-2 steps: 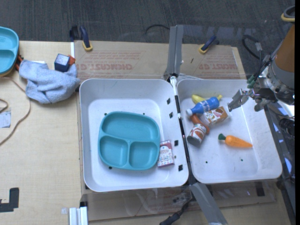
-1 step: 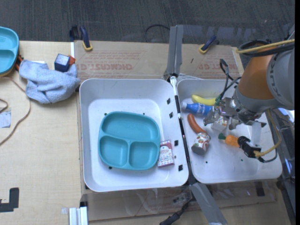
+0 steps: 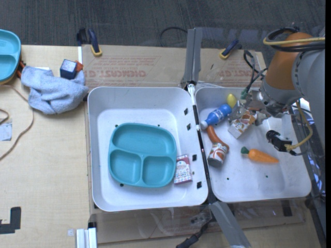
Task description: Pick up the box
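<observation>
Reaching in from the upper right of the frame, the arm point(image 3: 297, 66) sets its gripper point(image 3: 247, 115) low in the right bin point(image 3: 289, 187), at a small box point(image 3: 242, 124) near that bin's upper middle. Whether the gripper is apart or clamped on the box cannot be told. Around it lie a blue bottle point(image 3: 217, 115), a can point(image 3: 218, 154) and a carrot point(image 3: 260, 156). At frame centre, the left bin point(image 3: 98, 138) holds a teal tray point(image 3: 142, 154) with a small red packet point(image 3: 182, 169) touching its right edge.

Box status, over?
Hand low in right bin, grip unclear. Box in left bin beside teal tray, untouched. Bin walls between them.
</observation>
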`<state>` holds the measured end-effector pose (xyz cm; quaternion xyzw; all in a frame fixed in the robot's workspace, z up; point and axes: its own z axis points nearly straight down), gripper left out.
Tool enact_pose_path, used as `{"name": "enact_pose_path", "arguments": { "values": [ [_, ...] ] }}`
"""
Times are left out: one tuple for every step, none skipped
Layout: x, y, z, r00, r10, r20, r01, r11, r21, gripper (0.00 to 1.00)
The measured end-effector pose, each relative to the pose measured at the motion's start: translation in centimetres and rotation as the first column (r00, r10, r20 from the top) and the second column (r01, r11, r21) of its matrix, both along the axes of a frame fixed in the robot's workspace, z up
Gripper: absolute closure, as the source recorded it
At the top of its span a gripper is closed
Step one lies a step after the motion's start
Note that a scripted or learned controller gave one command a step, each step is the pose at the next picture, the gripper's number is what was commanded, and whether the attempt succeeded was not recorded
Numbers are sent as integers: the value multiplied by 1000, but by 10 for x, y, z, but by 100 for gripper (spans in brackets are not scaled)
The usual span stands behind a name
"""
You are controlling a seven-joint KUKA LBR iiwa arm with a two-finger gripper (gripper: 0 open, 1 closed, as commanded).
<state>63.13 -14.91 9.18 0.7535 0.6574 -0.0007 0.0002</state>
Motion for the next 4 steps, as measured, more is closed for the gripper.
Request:
{"name": "enact_pose_path", "arguments": {
  "values": [
    [-41, 48, 0, 999, 41, 1, -41, 999, 0, 0],
    [-67, 54, 0, 980, 200, -1, -200, 980, 1, 0],
    [-66, 52, 9, 981, 195, 0, -195, 981, 0, 100],
    [-58, 91, 168, 996, 88, -1, -88, 996, -1, 100]
  ]
}}
